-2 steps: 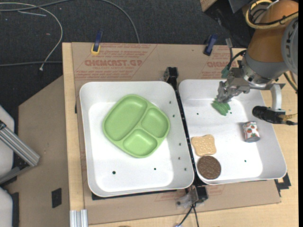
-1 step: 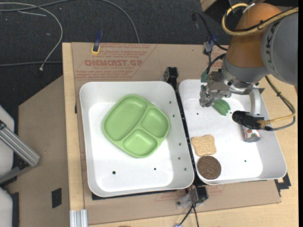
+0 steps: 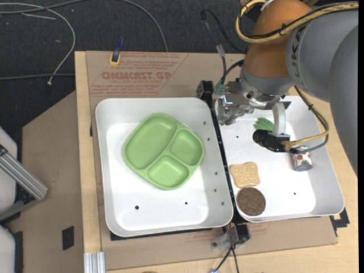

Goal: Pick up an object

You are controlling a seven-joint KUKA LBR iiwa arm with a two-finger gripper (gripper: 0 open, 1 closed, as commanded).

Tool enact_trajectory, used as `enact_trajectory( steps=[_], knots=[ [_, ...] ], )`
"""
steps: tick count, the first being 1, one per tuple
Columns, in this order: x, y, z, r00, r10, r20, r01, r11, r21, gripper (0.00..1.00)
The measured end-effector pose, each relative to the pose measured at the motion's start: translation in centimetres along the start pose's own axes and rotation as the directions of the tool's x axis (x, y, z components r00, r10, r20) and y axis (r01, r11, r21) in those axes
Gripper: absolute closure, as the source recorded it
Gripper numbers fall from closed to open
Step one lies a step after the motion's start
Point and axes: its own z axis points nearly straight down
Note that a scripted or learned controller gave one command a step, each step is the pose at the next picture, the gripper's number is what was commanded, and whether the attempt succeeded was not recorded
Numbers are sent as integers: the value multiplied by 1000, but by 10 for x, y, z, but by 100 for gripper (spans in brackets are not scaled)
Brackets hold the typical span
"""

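My gripper (image 3: 229, 114) hangs over the far left corner of the right bin (image 3: 318, 206), close to the wall between the two bins. A small green item (image 3: 264, 122) lies just to its right, partly hidden by the wrist. Nearer the front of that bin lie a tan square cracker (image 3: 245, 174) and a round brown cookie (image 3: 251, 201), touching each other. A small red and white object (image 3: 302, 160) sits at the bin's right side. I see nothing held at the gripper.
The left bin (image 3: 114, 209) holds a green divided plate (image 3: 164, 151) in its middle. Both bins rest on a cardboard sheet (image 3: 142, 73). The grey arm (image 3: 330, 44) with its orange band fills the upper right.
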Motion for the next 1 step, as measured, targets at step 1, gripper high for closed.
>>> enact_trajectory(
  steps=[1],
  knots=[
    [55,-6,7,1000,1,0,-1,1000,4,100]
  ],
)
